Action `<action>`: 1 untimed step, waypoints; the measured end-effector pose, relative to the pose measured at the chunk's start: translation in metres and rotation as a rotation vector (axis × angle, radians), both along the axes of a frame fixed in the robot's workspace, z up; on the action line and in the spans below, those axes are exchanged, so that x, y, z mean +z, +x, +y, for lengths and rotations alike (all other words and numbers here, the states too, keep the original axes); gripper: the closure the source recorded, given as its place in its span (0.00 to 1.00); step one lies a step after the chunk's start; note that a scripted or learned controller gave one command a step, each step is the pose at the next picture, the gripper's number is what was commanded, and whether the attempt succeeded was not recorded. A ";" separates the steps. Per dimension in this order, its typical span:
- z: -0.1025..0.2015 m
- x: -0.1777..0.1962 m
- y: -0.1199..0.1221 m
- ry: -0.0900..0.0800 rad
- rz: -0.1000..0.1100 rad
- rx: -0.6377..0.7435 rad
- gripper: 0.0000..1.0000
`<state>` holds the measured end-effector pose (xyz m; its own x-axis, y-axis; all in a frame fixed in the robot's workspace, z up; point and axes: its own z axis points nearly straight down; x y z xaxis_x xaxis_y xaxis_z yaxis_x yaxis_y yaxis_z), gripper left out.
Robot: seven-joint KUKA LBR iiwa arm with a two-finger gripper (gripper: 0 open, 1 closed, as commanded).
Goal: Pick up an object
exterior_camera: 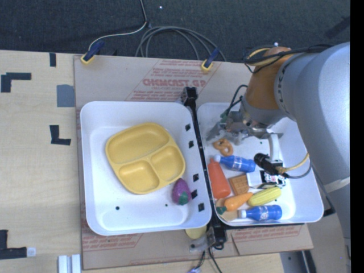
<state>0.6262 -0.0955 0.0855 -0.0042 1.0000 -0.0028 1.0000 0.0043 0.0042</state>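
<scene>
The pincer (227, 131) hangs low in the right bin (307, 206), whether released or clenched I cannot tell; the pretzel (223, 147) lies just below it toward the camera, the nearest thing to take

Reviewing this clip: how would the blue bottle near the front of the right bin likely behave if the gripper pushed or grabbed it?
The blue bottle lies on its side and looks round, so a push would probably roll it. It looks like smooth plastic, so the fingers might slip. It sits close to the corn cob and the carrot, so a nudge may shift those too.
</scene>
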 end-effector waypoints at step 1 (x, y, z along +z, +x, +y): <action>-0.001 -0.001 0.024 0.002 0.005 -0.002 0.00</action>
<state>0.6507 -0.0962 0.0849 -0.0019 1.0000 -0.0003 1.0000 0.0019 -0.0007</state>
